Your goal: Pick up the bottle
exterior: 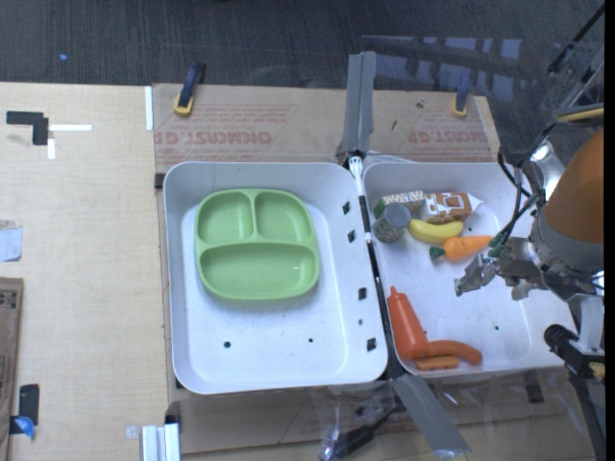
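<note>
Bottle [405,323], orange-red, lies on its side by the left wall of the right bin [509,353], with a sausage [452,351] just beside its lower end. Farther back in that bin sit a banana [434,229], a carrot [465,247], a small box [448,204] and a grey cup [390,223]. The gripper [478,279] hovers over the bin's middle, well apart from the bottle, pinching nothing; whether it is spread or pressed together I cannot tell. A green divided plate [257,244] rests in the left bin [183,286].
</note>
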Tool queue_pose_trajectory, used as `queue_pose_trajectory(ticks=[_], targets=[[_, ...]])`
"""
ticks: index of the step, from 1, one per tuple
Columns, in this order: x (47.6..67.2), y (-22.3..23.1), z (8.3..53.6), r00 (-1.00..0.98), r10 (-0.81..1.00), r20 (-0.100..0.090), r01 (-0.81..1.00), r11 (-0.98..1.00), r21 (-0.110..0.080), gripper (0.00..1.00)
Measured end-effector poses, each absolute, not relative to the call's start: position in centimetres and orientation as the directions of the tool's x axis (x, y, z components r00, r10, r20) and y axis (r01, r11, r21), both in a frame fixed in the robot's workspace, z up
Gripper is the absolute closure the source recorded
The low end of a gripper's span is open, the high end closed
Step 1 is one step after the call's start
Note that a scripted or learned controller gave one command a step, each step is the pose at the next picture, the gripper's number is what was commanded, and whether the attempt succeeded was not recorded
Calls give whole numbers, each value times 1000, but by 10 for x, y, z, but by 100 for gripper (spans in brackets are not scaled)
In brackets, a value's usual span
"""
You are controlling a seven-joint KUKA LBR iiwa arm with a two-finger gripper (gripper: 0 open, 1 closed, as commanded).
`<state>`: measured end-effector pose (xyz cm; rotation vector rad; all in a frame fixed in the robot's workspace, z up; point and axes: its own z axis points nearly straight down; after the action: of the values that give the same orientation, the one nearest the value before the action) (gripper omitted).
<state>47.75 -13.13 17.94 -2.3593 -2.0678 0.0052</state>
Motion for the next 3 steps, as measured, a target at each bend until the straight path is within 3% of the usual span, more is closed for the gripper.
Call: queue_pose_trajectory(ticks=[1,2,3], targets=[[477,-122,90,-241,970,2,970,241,-3,0],[585,-214,136,-13,1000,-2,1000,13,0,0],[585,-215,143,-13,1000,-2,1000,13,-1,100]])
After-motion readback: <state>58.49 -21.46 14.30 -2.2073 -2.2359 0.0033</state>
